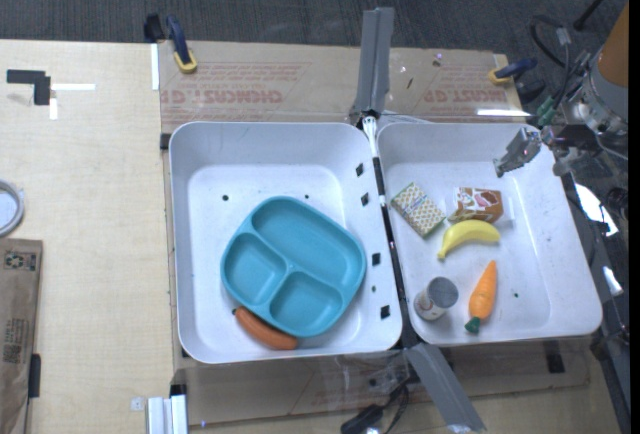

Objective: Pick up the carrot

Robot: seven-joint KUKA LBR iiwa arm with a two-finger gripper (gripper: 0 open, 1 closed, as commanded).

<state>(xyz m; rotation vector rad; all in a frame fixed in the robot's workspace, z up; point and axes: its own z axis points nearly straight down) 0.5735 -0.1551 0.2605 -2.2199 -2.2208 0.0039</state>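
Carrot (482, 294) near right bin's (570, 252) front edge — hand (518, 154) apart, up-right; grip state unclear.

Sausage (266, 330) half-hidden under blue plate (292, 265)

Carrot (482, 294) — orange, green end down — lying in right bin's front.

The carrot (482, 293) lies near the right bin's (560, 322) front edge, open bin floor to its right. A can (436, 298) stands just left of it and a banana (468, 236) just behind, crowding those sides.
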